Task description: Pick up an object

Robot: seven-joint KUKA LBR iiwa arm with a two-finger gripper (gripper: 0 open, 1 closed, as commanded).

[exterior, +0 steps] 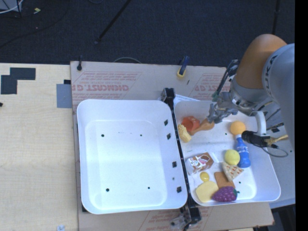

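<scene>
— that end effector [215,113], spread or pinching? i can't tell.
— nor me. a brown piece [206,126] lies just under it, a red one [190,123] and a yellow one [185,132] alongside. crowded; it could slip off.

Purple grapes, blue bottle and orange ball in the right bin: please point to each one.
purple grapes [224,194], camera view, middle of the bunch.
blue bottle [242,154], camera view, its body.
orange ball [237,128], camera view, its centre.
</scene>
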